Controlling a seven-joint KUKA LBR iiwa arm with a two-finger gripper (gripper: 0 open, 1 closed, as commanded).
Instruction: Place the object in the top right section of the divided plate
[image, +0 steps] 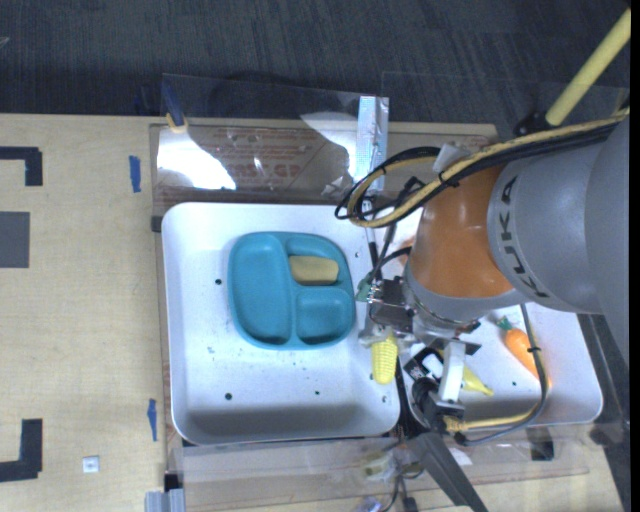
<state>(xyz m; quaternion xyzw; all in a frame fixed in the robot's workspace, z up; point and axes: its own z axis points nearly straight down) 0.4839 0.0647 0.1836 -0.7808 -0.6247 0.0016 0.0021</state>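
The blue divided plate (290, 290) lies in the left bin (200, 380). In its top right section rests a tan, bun-like object (314, 270). My gripper (402, 332) hangs below the orange wrist band, over the wall between the two bins and just right of the plate's right edge. A yellow corn cob (383, 361) lies directly beneath or beside the gripper, at the left bin's right edge. The arm's bulk hides how the gripper meets the corn.
The right bin (575, 390) is mostly covered by the arm. An orange carrot (518, 346) and a small yellow piece (475, 383) lie in it. Cables loop above the wrist (385, 195). A clear plastic sheet (260, 150) stands behind the left bin.
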